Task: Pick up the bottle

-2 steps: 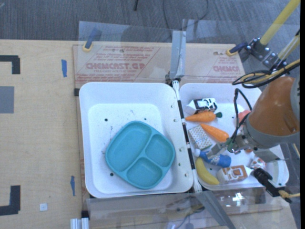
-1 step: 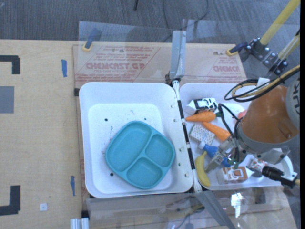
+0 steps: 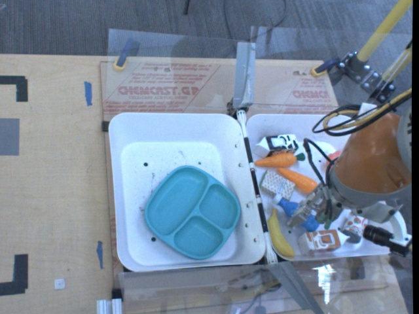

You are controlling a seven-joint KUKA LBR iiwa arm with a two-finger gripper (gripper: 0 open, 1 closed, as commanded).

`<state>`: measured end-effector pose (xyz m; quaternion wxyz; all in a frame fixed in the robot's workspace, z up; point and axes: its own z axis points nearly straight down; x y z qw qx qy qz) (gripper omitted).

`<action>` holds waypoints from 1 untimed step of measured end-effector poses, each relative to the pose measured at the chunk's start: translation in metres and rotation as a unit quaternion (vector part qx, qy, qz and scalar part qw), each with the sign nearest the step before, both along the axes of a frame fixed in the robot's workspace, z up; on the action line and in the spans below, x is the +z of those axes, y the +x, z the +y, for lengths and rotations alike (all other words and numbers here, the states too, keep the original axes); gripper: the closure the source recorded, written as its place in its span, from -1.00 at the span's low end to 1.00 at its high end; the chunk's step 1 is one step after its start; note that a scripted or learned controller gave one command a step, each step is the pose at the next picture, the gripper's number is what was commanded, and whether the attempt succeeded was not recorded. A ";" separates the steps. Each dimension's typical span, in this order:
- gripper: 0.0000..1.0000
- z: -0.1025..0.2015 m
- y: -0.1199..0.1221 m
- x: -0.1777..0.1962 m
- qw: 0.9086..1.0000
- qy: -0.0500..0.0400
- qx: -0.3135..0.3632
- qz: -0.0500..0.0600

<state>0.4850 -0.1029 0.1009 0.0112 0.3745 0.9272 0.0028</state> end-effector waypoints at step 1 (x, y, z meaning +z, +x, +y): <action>1.00 -0.006 -0.005 0.091 0.947 0.005 -0.321 0.009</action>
